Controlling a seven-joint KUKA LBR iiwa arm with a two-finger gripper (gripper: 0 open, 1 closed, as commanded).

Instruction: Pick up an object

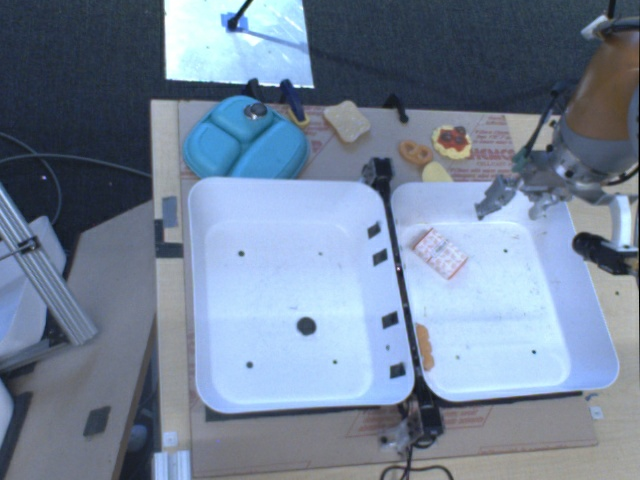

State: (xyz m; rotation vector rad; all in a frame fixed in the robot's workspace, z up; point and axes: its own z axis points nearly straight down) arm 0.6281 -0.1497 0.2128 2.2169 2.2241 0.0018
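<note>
The approach is judged in hand: the claw (512, 196) is held spread and empty above the right bin's (590, 353) far rim, the packet (440, 253) lying nearby inside, so a descent is needed.

Left bin (215, 208) and right bin (590, 338) were white, speckled with small dark dots. Packet (440, 253) in right bin was white with red-pink check pattern. Divided plate (245, 140) was turquoise blue. Toast slice (347, 121) was tan. Pretzel (415, 151) was orange-brown. Arm (608, 98) was orange above grey wrist; gripper (515, 198) was grey metal. Bench (172, 268) was pale brown cardboard.
</note>
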